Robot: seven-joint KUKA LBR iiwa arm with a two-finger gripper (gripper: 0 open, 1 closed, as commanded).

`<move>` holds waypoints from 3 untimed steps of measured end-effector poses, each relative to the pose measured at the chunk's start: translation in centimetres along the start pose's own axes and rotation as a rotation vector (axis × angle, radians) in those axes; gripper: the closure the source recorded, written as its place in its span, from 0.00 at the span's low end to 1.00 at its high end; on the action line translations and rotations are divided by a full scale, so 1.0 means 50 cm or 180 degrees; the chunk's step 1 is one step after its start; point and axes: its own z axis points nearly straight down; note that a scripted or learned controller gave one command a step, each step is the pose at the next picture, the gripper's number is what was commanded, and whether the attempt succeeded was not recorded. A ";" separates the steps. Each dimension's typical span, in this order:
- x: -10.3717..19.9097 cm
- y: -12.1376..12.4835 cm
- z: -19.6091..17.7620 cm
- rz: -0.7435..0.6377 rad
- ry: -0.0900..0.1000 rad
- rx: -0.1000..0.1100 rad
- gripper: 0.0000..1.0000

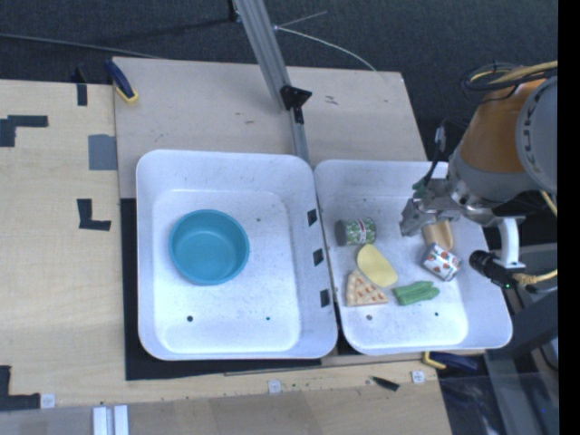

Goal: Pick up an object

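Left bin [154, 243]: blue bowl [209, 246] sits left of centre, nothing else in it. Right bin [480, 333]: small green-banded can [357, 232] lying far-left, yellow piece [375, 265] just right and nearer, waffle-like wedge [363, 292] touching its near side, green pod [416, 292] to the right of the wedge, red-and-white cube [441, 262] further right. Tan block [438, 234] just beyond the cube, right under the gripper [422, 212]. Gripper is low over the bin's far-right area; can't tell the jaw state from this angle
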 end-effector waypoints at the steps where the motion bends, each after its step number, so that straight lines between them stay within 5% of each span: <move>1: -0.011 0.012 -0.091 0.0001 -0.0001 0.0003 1.00; 2: -0.011 0.014 -0.196 0.0000 0.0000 0.0003 1.00; 3: 0.094 -0.016 -0.203 -0.0011 0.0005 0.0018 1.00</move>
